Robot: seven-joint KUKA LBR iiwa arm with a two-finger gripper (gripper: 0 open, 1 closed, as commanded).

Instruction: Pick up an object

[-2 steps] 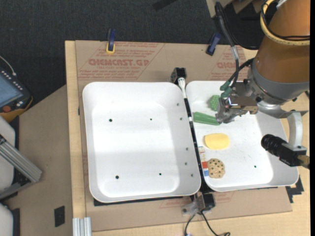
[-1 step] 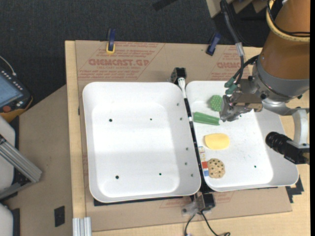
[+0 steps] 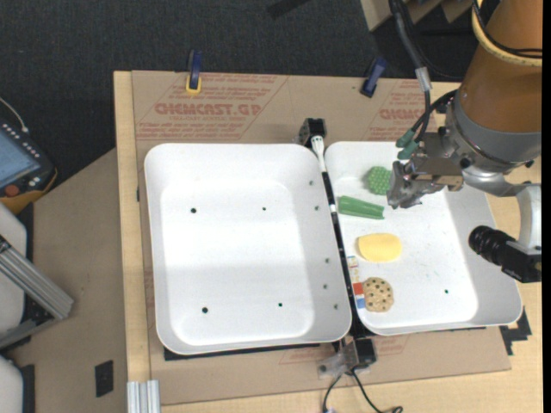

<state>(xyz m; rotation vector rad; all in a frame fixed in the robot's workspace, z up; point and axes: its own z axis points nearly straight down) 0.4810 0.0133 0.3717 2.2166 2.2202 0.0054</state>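
Gripper [image 3: 403,198], finger state unclear, hovers in right bin [image 3: 482,317] over 4 objects: 2 green, 1 yellow, 1 cookie.

– What is in the right bin [image 3: 482,312]?
– A green bumpy thing [image 3: 377,179], a green bar [image 3: 360,206], a yellow oval [image 3: 380,248] and a cookie [image 3: 377,294]. The gripper [image 3: 405,194] hangs just beside the green bumpy thing.
– And the left bin [image 3: 164,231]?
– It sits right next to the other one, on a brown board [image 3: 138,127].
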